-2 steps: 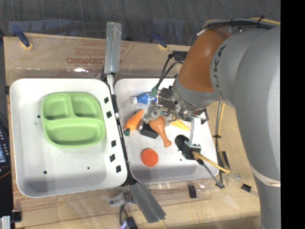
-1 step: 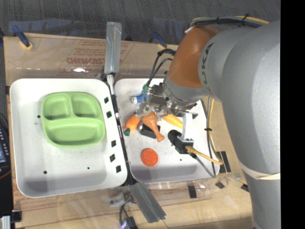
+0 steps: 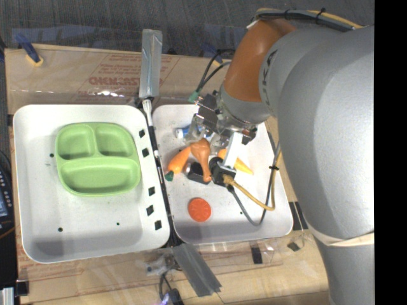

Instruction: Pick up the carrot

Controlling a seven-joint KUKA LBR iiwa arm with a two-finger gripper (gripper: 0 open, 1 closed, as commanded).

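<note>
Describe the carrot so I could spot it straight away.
Start with the right-hand white bin, the one the grey arm reaches into. Near its left wall, just under the arm's wrist, lies the carrot: a slanted orange cone with a green stub at its lower end. The red-orange disc below it is round and flat.

We see a desk (image 3: 76, 269) of pale wood grain at six o'clock, under brown cardboard (image 3: 95, 68) with red print toward eleven o'clock. Beyond it, at twelve o'clock, lies a dark grey ribbed floor (image 3: 95, 5). Grey tape strips (image 3: 151, 56) hold the cardboard down.
</note>
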